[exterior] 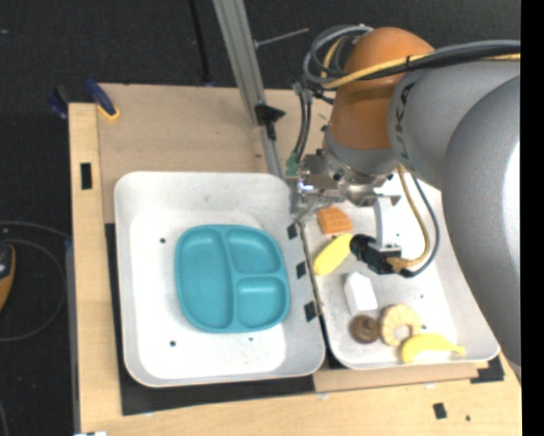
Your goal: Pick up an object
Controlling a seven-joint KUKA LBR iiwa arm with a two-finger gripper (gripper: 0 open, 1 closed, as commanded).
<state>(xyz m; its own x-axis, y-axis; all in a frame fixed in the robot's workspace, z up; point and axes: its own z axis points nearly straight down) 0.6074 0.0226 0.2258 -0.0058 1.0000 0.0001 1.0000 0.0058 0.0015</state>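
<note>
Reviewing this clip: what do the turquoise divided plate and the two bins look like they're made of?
The turquoise divided plate looks like moulded plastic: one even colour, matte, with softly rounded compartment ridges. The left bin and right bin also look like plastic, white with faint speckling and rounded, slightly glossy rims, though thin coated metal cannot be ruled out from this view.
</note>
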